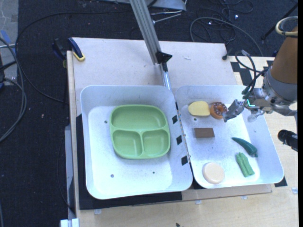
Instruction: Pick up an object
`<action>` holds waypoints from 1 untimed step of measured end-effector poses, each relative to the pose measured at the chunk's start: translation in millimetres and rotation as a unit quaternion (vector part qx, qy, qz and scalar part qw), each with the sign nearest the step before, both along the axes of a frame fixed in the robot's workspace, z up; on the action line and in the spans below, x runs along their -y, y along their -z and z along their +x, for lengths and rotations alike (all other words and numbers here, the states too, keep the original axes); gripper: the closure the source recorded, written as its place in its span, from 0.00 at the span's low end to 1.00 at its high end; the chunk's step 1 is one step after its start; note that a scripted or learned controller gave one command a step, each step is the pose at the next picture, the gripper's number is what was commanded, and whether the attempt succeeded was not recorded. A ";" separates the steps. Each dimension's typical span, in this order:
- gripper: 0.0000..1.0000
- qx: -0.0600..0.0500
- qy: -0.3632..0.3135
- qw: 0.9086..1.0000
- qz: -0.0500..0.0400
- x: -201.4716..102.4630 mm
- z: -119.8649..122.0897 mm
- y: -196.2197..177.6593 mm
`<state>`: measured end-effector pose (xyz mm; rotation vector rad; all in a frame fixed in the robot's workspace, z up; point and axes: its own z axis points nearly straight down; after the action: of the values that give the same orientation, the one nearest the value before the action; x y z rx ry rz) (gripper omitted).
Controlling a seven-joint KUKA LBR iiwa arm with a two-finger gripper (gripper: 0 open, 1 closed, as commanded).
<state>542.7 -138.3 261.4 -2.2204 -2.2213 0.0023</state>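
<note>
We see two white bins side by side on the tabletop. The left bin holds a green divided plate with three compartments, lying flat near its middle. The right bin holds the loose objects: a yellow piece at the upper left, a brown ring-shaped piece touching its right side, a brown block just below them, a round cream piece near the front edge, a dark green curved piece to the right, and a lighter green ridged piece just below that.

The arm enters from the right; its end effector sits just right of the brown ring-shaped piece, over the right bin's upper part. We cannot tell whether it is open or closed, and we see nothing gripped in it.
</note>
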 end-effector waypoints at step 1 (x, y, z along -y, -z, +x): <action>0.00 0.001 0.000 1.000 0.000 0.0 0.3 -0.5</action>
<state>542.9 -138.3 261.9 -2.2209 -2.2221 0.0013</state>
